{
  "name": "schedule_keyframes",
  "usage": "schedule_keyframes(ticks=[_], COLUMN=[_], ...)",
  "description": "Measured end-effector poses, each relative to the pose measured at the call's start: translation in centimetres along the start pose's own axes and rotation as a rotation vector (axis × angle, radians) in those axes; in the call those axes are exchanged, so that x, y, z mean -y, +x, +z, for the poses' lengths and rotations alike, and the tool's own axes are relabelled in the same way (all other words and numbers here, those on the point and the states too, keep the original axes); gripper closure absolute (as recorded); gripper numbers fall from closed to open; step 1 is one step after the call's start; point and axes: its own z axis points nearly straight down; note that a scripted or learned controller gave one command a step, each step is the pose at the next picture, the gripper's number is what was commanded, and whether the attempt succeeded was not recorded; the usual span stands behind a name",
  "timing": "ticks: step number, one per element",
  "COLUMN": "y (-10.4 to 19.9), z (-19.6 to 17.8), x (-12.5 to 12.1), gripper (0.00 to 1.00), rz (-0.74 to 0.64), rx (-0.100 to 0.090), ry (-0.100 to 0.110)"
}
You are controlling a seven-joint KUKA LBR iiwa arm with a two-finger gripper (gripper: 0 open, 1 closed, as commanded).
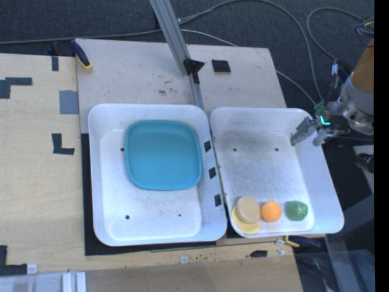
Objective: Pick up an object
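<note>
The gripper [309,133] hangs over the right bin's [316,169] rim at about two o'clock, fingers [300,132] spread apart with nothing between them. The pickings sit in a row along the six o'clock wall: a tan round puck [247,210] resting on something yellow, a glossy orange ball [271,212], a small green ball [296,210]. The green ball looks the nearest target; it is smooth and round, so the smart play is to drop straight down and centre it before closing. Over at nine o'clock, a smooth blue plate [163,154] fills the left bin [103,163].
</note>
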Motion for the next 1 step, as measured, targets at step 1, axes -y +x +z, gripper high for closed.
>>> schedule_keyframes(ticks=[1], y=[0.00], z=[0.01], x=[0.01], gripper=[0.00], rz=[0.000], rx=[0.000], ry=[0.000])
